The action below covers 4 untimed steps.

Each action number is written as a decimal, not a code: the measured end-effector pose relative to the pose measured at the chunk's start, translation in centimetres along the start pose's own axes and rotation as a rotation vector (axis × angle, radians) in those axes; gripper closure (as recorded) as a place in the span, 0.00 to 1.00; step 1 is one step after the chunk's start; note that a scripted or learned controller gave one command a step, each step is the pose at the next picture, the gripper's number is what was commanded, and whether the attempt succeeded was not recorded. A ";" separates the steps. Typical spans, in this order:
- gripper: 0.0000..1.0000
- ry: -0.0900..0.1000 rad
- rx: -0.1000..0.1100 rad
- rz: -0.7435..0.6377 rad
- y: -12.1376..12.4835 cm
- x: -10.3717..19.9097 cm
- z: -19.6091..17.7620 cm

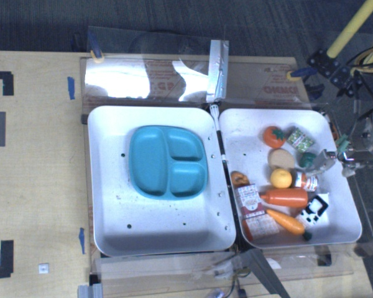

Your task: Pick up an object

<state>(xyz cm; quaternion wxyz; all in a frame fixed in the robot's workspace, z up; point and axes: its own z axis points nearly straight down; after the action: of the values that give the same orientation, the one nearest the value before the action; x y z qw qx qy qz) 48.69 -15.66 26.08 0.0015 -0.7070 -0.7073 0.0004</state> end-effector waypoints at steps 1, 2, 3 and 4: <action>0.00 -0.001 -0.004 -0.167 1.1 3.2 12.3; 0.00 0.001 -0.008 -0.096 4.2 -0.4 15.5; 0.00 -0.003 -0.012 -0.116 -0.4 2.6 17.2; 0.00 -0.003 -0.009 0.226 3.7 -2.6 17.4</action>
<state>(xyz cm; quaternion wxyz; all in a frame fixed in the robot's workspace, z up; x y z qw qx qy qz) 52.38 -18.21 8.69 -0.0027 -0.7821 -0.6231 -0.0015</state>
